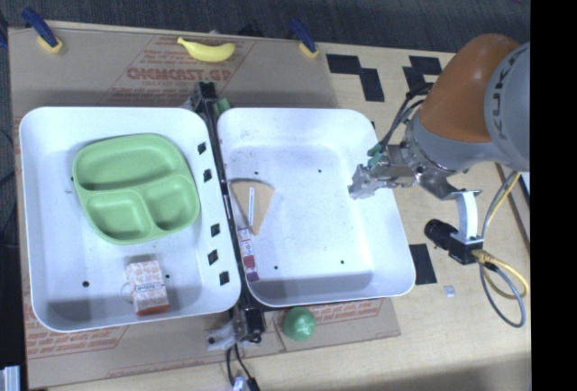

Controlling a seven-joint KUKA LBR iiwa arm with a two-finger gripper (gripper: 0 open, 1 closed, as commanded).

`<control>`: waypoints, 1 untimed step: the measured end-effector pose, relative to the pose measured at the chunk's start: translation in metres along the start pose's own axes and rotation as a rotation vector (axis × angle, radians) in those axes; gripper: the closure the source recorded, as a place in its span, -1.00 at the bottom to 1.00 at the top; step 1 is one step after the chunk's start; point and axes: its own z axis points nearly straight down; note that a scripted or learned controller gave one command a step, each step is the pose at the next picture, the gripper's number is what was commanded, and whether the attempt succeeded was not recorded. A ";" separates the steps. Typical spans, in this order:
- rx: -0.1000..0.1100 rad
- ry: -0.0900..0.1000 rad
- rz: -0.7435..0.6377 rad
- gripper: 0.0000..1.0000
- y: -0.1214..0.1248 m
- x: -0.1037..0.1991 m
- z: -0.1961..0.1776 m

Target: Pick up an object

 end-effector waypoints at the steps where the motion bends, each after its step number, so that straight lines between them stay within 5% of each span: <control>1: 0.003 0.001 -0.001 -1.00 -0.001 0.001 0.001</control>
